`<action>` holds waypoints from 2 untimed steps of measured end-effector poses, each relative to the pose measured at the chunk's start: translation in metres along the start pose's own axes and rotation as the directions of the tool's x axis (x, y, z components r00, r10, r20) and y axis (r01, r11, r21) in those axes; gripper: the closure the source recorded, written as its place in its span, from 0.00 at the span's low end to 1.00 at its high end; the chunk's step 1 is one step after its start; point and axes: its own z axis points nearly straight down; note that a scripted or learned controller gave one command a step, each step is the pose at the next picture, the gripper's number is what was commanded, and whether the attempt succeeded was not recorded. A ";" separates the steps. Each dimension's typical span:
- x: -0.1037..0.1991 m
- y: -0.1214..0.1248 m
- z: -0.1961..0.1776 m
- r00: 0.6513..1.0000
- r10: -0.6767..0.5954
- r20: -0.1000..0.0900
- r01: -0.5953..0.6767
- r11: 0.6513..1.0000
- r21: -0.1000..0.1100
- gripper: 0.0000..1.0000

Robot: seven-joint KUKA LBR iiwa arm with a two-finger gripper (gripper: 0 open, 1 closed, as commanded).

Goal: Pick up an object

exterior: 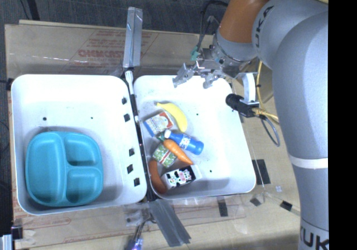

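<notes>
A: Starting with the biggest thing, the grey arm (295,104) fills the right side, its orange band (242,11) just behind the claw (196,77).

B: And the claw itself?

A: It hangs above the far rim of the right bin (237,154), fingers (181,77) spread wide with nothing between them.

B: What comes next in size?

A: The surface (72,42), brown board with red print, stretches away to the claw's left. On it, the left bin (33,92) sits well to the claw's left, touching the right bin along a shared edge.

B: Anything in the left one?

A: A blue divided tray (64,168), far from the claw, in the near left corner.

B: And the things to pick from?

A: All heaped in the right bin, nearer the camera than the claw and a little to its left. The banana (175,114) lies closest to the claw, though apart from it. Beside it rests a small packet (157,124), then a blue bottle (187,143). Beyond those is a carrot (179,152) against a green-speckled item (163,155). Farthest from the claw are a black-and-white carton (179,177) and an orange-brown piece (155,175) by the bin's near wall.
</notes>
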 end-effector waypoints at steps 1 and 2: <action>-0.005 -0.023 0.122 0.995 -0.097 0.004 0.097 0.995 -0.017 0.00; -0.003 -0.021 0.110 0.995 -0.103 0.002 0.103 0.994 -0.019 1.00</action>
